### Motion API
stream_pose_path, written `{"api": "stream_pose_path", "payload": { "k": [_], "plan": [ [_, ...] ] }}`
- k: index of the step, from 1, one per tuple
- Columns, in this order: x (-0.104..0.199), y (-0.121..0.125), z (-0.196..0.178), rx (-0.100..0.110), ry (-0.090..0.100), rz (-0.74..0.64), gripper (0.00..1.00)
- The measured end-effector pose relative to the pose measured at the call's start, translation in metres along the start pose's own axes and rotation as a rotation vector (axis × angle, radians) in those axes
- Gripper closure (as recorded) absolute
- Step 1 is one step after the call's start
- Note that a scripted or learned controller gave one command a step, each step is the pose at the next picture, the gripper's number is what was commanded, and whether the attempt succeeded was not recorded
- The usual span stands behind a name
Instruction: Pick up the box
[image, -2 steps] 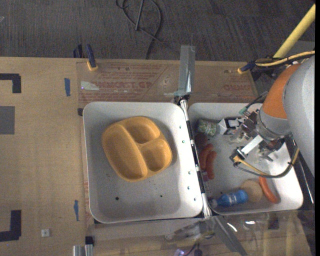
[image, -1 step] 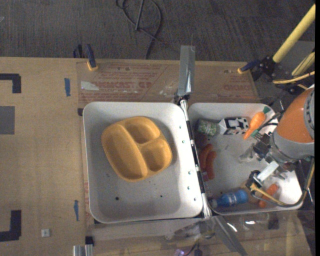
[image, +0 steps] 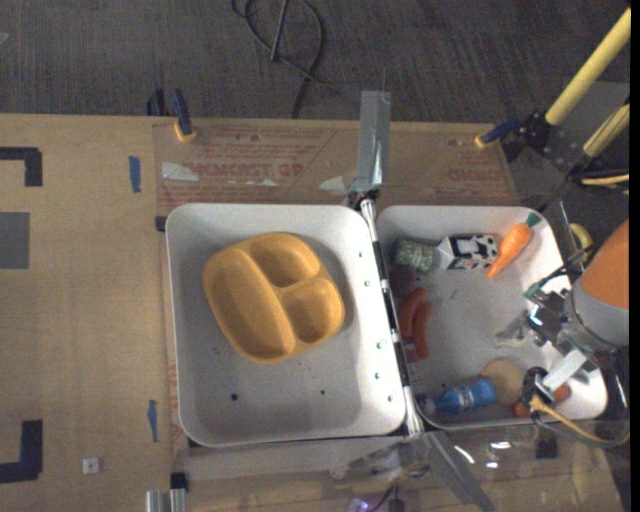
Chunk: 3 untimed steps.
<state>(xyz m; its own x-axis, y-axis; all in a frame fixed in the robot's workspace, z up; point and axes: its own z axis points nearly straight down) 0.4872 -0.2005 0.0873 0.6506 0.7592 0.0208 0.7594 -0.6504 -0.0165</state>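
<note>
Cardboard-covered bench (image: 90, 300) carries two white bins. Left bin (image: 200, 400): yellow divided tray (image: 272, 308), parked as drop spot, probably. Right bin (image: 470, 310): box (image: 470, 250), cow-print carton, lies at far side beside carrot (image: 510, 247); sausages (image: 416, 322), blue bottle (image: 462, 397) nearer. Gripper (image: 548, 352) hovers at right edge, well apart from box; jaw opening cannot be told, nothing visibly held.

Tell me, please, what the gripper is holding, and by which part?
It cannot be told: the gripper sits at the right bin's edge, apart from the box.
</note>
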Motion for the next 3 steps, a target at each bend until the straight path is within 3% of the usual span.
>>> {"api": "stream_pose_path", "payload": {
  "k": [1,2,3],
  "plan": [
    [-0.004,0.003,-0.010,-0.013,-0.010,0.001,1.00],
    [0.001,0.001,-0.009,-0.005,-0.004,-0.004,0.00],
    [0.006,0.025,-0.046,-0.015,-0.018,0.042,0.00]
  ]
}}
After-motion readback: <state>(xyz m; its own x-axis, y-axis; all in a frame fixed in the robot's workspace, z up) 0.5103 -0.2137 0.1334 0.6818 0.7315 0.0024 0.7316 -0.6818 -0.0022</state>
